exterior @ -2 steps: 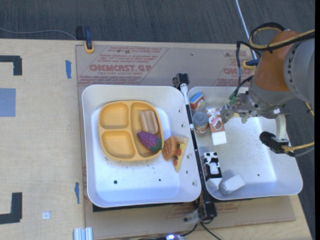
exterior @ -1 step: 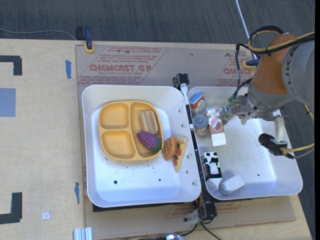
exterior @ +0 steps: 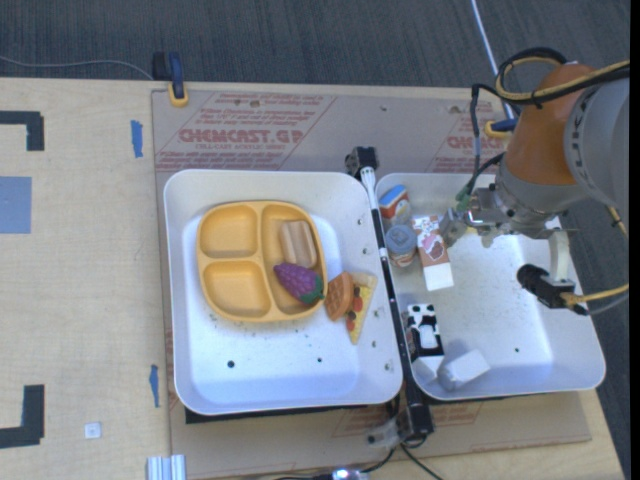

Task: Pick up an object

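My gripper (exterior: pixel 456 220) hangs over the back left part of the right bin (exterior: pixel 520 353), below the grey wrist and orange band. It sits just above and to the right of a small brown-and-white carton (exterior: pixel 434 260). Left of the carton stand a grey can (exterior: pixel 401 242) and a small orange-and-blue container (exterior: pixel 394 200). Nothing shows between the gripper and the bin floor. A black-and-white patterned box (exterior: pixel 424 328) and a pale grey block (exterior: pixel 462 368) lie at the bin's front left.
The left bin (exterior: pixel 280 378) holds a yellow divided plate (exterior: pixel 232 286) with a hot dog (exterior: pixel 296 240) and purple grapes (exterior: pixel 299 281). A croissant (exterior: pixel 340 293) and a pizza slice (exterior: pixel 359 308) lie beside the plate. A black clamp (exterior: pixel 361 158) sits between the bins.
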{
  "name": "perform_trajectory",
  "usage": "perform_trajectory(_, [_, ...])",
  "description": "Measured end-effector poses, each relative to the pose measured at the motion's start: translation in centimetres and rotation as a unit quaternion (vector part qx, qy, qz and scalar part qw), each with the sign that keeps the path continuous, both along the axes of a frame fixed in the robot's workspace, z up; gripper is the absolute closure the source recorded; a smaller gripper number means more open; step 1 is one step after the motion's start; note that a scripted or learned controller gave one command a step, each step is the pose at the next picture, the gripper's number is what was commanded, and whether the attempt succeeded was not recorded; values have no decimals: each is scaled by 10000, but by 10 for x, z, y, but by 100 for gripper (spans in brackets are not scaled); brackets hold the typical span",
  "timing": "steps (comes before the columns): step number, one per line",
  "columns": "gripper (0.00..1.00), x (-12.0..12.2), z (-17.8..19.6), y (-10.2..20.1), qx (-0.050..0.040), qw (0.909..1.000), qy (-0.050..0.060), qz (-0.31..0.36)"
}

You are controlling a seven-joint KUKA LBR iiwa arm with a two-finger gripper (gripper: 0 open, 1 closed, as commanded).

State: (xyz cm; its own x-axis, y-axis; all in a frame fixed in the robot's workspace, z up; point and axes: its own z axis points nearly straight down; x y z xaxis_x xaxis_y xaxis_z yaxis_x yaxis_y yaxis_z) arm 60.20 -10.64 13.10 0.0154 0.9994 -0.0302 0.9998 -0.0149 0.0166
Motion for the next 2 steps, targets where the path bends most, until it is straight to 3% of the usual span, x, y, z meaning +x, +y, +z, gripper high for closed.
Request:
perform_trajectory(1, [0,4,6,4,0,10000,-33,2])
perform_trajectory(2, [0,38,-40,-20,151,9998,80,80])
